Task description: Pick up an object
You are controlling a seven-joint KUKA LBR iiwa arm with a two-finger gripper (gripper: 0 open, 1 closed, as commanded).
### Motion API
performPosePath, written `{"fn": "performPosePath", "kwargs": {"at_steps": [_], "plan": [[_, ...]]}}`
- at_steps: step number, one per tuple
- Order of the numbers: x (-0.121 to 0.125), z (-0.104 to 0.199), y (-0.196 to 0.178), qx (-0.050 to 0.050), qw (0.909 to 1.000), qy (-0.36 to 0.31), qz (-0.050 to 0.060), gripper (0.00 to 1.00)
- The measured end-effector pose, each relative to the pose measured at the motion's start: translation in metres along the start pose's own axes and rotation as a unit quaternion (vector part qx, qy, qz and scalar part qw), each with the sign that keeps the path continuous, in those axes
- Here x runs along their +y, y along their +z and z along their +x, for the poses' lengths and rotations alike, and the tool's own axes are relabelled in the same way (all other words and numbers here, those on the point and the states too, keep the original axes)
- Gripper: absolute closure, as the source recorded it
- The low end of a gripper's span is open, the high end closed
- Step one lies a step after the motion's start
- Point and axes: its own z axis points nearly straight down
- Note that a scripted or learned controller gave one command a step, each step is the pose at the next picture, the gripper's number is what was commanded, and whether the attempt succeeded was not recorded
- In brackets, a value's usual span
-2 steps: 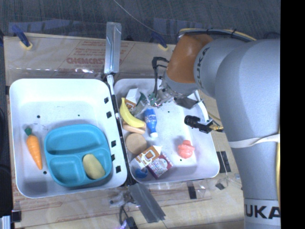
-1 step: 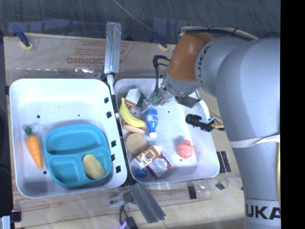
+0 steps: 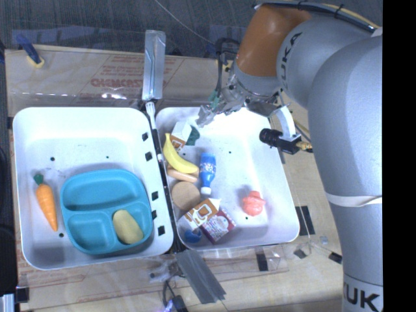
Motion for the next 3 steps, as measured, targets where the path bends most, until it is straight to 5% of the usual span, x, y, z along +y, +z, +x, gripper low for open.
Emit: {"fn": "performPosePath", "kwargs": {"at_steps": [1, 2, 3], "plan": [[-0.002, 0.001, 0.004, 0.002, 1.0, 0.0, 0.003, 0.0], [-0.034, -0.01, 0.083, -0.002, 0.9994, 0.033, -0.004, 0.0], [-0.082, -0.02, 0.1, 0.001, 0.9998, 0.022, 0.003, 0.0]]}}
